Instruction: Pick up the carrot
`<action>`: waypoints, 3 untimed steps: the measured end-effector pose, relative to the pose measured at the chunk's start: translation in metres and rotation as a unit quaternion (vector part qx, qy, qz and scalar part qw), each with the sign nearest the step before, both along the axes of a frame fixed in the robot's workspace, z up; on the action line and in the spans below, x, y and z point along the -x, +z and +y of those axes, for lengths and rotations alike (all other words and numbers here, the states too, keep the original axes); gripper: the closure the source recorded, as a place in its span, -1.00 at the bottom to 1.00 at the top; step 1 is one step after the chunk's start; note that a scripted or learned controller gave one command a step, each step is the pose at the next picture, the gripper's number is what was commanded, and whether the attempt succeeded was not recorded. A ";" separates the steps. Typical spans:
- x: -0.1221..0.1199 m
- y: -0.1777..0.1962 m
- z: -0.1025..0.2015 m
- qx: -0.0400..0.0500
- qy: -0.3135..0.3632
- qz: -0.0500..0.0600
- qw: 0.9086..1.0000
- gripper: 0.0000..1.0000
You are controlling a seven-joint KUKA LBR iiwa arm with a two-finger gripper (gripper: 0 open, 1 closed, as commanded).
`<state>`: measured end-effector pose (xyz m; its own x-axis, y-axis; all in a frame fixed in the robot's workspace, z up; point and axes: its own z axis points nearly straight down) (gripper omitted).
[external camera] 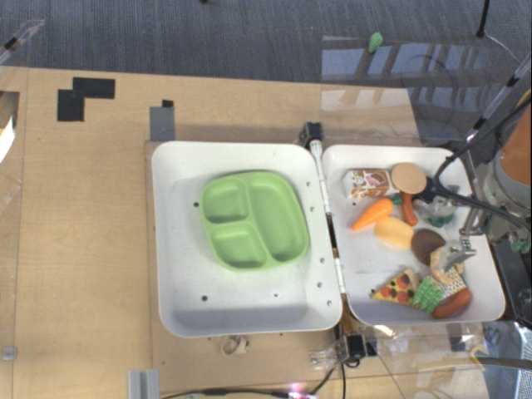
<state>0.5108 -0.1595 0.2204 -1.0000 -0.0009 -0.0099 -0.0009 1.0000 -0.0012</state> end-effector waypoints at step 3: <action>-0.034 -0.031 0.111 -0.003 -0.126 -0.004 0.992 1.00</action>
<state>0.5446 -0.0487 0.1891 -0.9685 0.2485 -0.0162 0.2485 0.9686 0.0066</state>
